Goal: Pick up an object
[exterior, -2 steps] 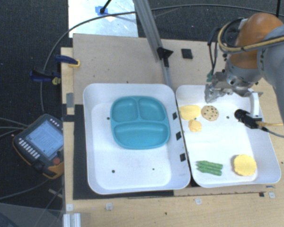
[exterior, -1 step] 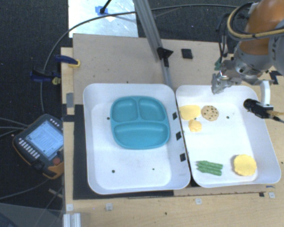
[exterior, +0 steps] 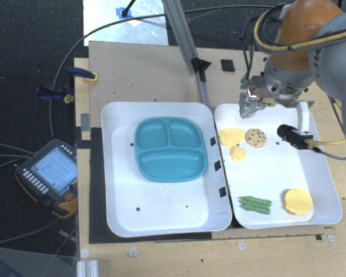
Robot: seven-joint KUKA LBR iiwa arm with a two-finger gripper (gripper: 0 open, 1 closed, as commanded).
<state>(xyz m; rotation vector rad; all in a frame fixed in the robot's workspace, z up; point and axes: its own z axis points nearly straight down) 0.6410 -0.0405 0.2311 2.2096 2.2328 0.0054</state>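
1. Over the right bin (exterior: pixel 326 180), near its far edge: gripper (exterior: pixel 249 109) hanging above the food pieces, nothing seen between the fingers. Jaw state not readable at this angle, cannot tell apart or together.
2. Just below the gripper: yellow piece (exterior: pixel 231 136), cookie (exterior: pixel 255 138) and small yellow bit (exterior: pixel 237 153), packed close, cookie nearly touching the yellow piece. Likely targets, judging by position.
3. Risk: straight descent landing between yellow piece and cookie, closing on bare bin floor or nudging both aside.
4. Risk: flat, thin items sitting flush on the floor, little edge to catch; probable slip out on closing.
5. Risk: small yellow bit getting pushed under a finger, spoiling the grasp.
6. Risk: bin's far wall close to the gripper, possible finger contact if approach drifts that way.
7. Nearer the front of the right bin: green beans (exterior: pixel 255 204) and round yellow disc (exterior: pixel 298 201), well apart from the gripper, easier isolated picks but needing a long reposition.
8. Left bin (exterior: pixel 118 203): blue divided plate (exterior: pixel 170 149), smooth, wide, poor candidate.
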